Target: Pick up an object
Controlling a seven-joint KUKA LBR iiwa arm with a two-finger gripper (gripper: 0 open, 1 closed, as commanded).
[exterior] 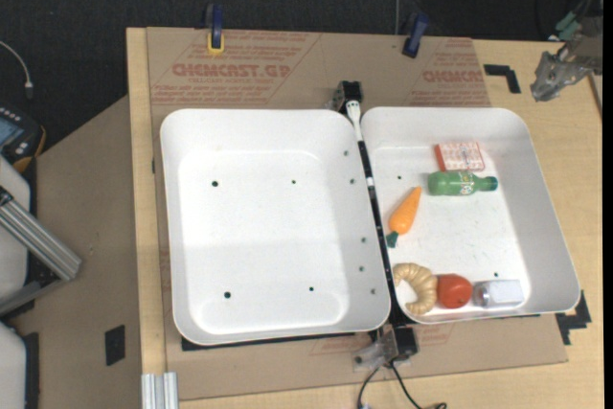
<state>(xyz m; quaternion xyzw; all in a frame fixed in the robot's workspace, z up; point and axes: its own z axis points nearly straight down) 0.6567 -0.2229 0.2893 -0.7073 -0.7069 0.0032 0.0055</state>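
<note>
Desk [287,53]: two bins, clamped. Left bin [268,215]. Right bin [536,206] holds the pickable stock: green bottle [462,185], carrot [405,211], croissant [418,287], tomato [454,291]. Gripper [554,77] parked beyond right bin; grasp state indeterminable.

Even, bright overhead light washes out the two shallow white plastic bins [192,206]; a soft shadow band crosses the left one's floor. The dark carpet stays dim. Focus is slightly soft throughout.
</note>
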